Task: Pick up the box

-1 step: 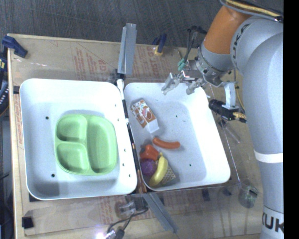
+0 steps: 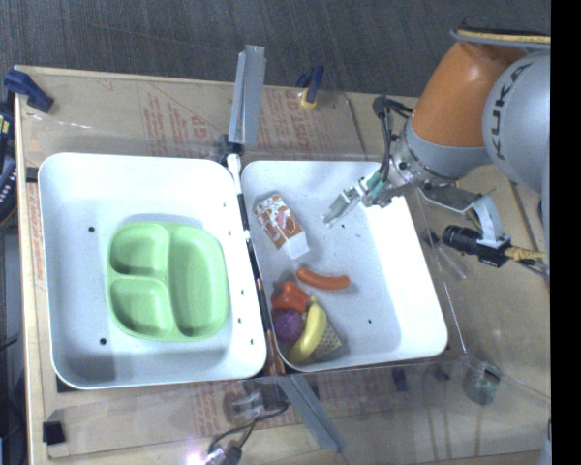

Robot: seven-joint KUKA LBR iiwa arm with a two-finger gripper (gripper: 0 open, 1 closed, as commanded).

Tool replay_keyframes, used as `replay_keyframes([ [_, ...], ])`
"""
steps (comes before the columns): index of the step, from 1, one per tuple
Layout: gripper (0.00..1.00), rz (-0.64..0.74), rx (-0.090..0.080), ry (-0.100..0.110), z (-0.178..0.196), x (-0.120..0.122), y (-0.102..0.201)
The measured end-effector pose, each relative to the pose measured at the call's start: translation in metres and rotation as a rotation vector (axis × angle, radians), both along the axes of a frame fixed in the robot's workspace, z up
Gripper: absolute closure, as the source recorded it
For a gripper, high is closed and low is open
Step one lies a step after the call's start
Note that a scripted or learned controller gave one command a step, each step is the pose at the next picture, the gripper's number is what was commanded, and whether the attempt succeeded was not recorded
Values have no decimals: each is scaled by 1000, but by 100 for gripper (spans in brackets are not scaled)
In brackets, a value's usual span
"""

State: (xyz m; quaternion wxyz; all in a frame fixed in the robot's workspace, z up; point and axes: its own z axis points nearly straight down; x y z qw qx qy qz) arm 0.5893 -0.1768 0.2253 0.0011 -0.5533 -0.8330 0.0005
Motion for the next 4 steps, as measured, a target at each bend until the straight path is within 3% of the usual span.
replay_keyframes([
  [1, 0, 91, 1, 2, -7, -23, 15],
  [2, 0, 162, 1, 2, -124, -49, 47],
  [3, 0, -5, -1, -1, -134, -16, 54],
  [4, 0, -1, -1, -3, -57, -17, -33],
])
